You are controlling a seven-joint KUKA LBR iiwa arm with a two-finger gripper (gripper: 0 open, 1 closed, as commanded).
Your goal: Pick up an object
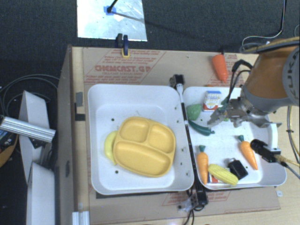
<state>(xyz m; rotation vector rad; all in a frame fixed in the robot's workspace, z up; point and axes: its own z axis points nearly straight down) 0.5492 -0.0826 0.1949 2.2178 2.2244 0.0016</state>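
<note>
The arm (pixel 276 78) is a chunky rounded thing, grey on the outer shell with a wide orange band (pixel 265 71) wrapping the section above the wrist, kinda glossy plastic look. A thin black cable (pixel 234 76) loops off the side of it down toward the wrist, and the wrist end turns into a lighter grey metal block. The hand (pixel 220 116) itself is small, dull grey metal with a couple of thin prongs, pretty blurry so the details are hard to make out.
</note>
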